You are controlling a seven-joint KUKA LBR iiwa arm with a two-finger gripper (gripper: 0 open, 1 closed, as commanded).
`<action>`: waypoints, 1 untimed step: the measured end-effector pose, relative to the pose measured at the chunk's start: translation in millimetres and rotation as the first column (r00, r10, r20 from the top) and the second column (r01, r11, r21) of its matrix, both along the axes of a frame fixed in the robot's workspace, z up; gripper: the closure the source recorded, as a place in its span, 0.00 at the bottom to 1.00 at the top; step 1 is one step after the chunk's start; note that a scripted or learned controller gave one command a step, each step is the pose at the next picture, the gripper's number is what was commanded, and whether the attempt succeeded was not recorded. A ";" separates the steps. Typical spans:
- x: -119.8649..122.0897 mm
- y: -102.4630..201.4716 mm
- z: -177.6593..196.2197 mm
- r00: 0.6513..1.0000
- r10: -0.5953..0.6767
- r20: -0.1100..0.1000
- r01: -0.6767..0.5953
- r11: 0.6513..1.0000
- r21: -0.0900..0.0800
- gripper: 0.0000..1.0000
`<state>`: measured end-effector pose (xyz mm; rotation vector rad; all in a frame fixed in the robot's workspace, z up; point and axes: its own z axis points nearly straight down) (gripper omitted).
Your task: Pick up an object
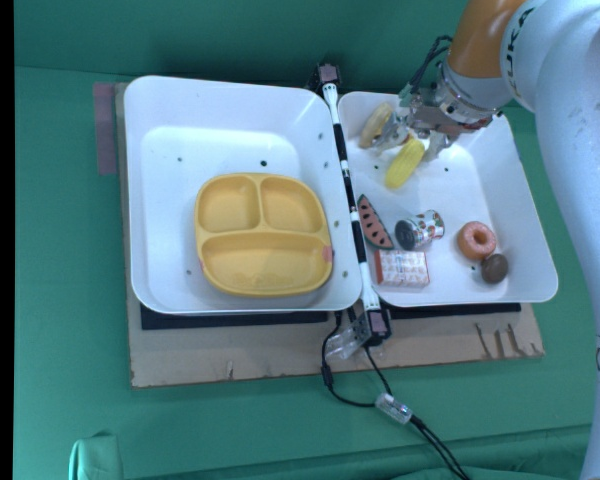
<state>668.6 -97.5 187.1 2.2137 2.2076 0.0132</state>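
Observation:
The right bin holds several small toys. A yellow corn cob lies near its back, with a tan bread-like piece just to its left. My gripper hangs over the corn's upper end, open, with one finger on each side of it. Nothing is lifted between the fingers. Further forward lie a watermelon slice, a small can, a donut, a brown round piece and a red-and-white carton.
The left bin holds a yellow divided plate. A black-and-white bar runs between the bins, and cables trail off the front. The arm comes down over the right bin's back right corner.

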 end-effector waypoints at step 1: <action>3.4 -2.6 18.8 1.000 -0.004 0.017 0.004 1.000 -0.006 1.00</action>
